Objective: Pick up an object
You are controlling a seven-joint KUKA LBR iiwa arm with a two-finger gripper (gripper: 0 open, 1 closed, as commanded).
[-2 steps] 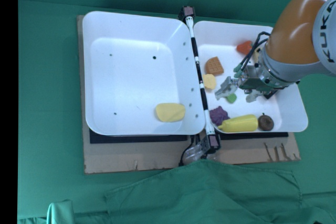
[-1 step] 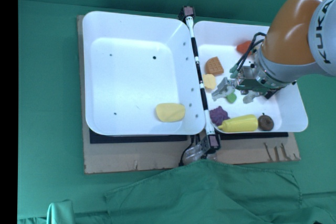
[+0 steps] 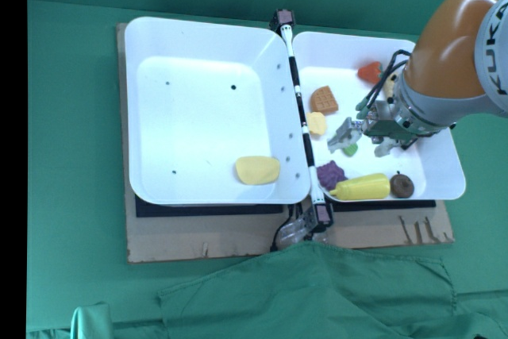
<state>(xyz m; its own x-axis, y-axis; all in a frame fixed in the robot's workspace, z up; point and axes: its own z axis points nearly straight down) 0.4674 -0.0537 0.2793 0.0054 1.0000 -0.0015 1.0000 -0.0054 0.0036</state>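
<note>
gripper (image 3: 347, 140) over right bin (image 3: 444, 185) (near green piece (image 3: 351, 148)).

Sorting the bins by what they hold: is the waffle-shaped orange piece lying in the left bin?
No, the waffle-shaped orange piece lies in the right bin, near the divider, while the left bin holds a yellow piece.

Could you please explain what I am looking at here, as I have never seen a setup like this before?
This is one camera fixed above a bench, looking down at a slant. The grey machine with the orange band is a robot arm reaching in from the right; its gripper hangs over the right bin. That bin holds toy items: a waffle, a red piece, a small pale yellow piece, a purple piece, a long yellow piece and a brown round one. The left bin holds a yellow piece. I cannot tell whether anything is gripped.
</note>
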